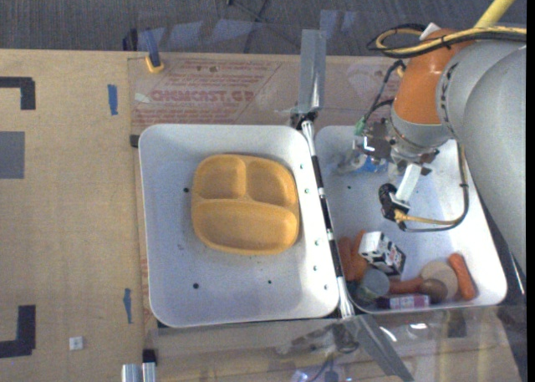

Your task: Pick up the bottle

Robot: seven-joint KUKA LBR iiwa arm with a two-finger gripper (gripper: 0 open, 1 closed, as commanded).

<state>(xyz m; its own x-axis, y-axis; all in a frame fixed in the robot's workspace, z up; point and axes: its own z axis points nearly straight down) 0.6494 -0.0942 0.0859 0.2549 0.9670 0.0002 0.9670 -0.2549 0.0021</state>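
Tool: the tool (374, 152) sits low over the upper part of the right bin (476, 205), below the arm's orange band (424, 92); whether it is apart or together, I cannot tell.
Desk: the desk (67, 205), brown board with black marks and blue tape bits, stretches far left of the tool.
Left bin: the left bin (167, 272), shallow and white, lies to the left of the tool, touching the right bin along a shared divider.
Tray: a yellow three-compartment tray (245, 202) rests in the left bin, left of the tool and slightly lower in the frame, well apart from it.
Blue item: something small and blue (369, 164) shows right at the tool, too hidden to identify.
Cable: a black and yellow cable (418, 220) loops just below the tool, over the bin floor.
Bottle: a bottle (407, 301), lying on its side with a pink-labelled body and a grey cap end (374, 285), rests along the near wall of the right bin, well below the tool and apart from it.
Clutter: an orange carrot-shaped piece (349, 258), a small white box with dark print (382, 251), a tan round piece (439, 276) and an orange piece (462, 276) crowd around the bottle, all well below the tool.
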